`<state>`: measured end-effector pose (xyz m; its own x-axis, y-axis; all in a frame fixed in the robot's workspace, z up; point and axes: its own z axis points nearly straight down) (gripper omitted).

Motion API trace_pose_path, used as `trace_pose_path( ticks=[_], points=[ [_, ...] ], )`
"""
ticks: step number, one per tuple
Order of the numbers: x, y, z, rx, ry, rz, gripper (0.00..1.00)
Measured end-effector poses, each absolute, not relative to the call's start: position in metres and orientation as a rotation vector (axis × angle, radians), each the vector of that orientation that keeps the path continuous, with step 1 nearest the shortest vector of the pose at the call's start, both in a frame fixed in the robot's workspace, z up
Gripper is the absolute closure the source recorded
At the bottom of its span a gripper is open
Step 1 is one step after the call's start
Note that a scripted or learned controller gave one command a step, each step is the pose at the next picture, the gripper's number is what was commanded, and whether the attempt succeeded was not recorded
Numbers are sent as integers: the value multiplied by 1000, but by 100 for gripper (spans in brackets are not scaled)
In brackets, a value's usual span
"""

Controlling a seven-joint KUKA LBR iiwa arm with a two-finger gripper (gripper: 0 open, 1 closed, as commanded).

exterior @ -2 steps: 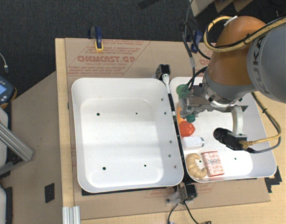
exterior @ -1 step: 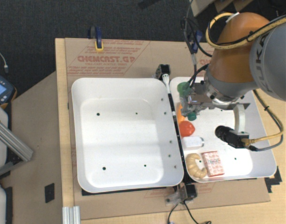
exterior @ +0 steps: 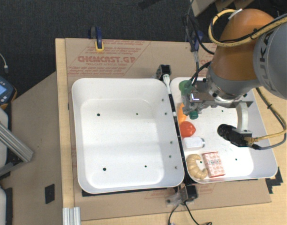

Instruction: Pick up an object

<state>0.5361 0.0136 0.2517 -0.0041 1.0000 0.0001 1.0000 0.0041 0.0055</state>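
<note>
Overhead, the grey arm (exterior: 256, 55) with its orange band reaches in from the right and hangs over the right bin (exterior: 242, 161). Its pincer (exterior: 194, 108) points down into that bin's far-left part, close to the wall shared with the left bin (exterior: 120, 135). Whether the pincer is wide or narrow I cannot tell, and nothing can be seen held in it.

All the things to pick lie in the right bin, most of them in a line along its left wall. Farthest back is a green piece (exterior: 184, 85), partly hidden by the wrist. Next comes an orange piece (exterior: 180, 112), just beside the pincer's tip on its left; I cannot tell if the two touch. A red round thing (exterior: 187, 128) sits right in front of the orange one, and a small white block (exterior: 193, 143) lies just in front of that. In the near corner rests a tan, ring-shaped piece (exterior: 195, 166), with a red-and-white packet (exterior: 214, 164) lying flat against its right side.

The left bin shows a few small dark dots on its white floor. Both bins stand on a brown cardboard sheet (exterior: 115, 55) printed with red letters, laid on the surface (exterior: 35, 125).
</note>
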Motion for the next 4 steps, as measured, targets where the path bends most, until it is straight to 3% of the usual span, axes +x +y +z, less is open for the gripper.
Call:
trace_pose_path(
  ticks=[4],
  points=[
    [538,14,292,2206,2221,11,100]
  ],
)
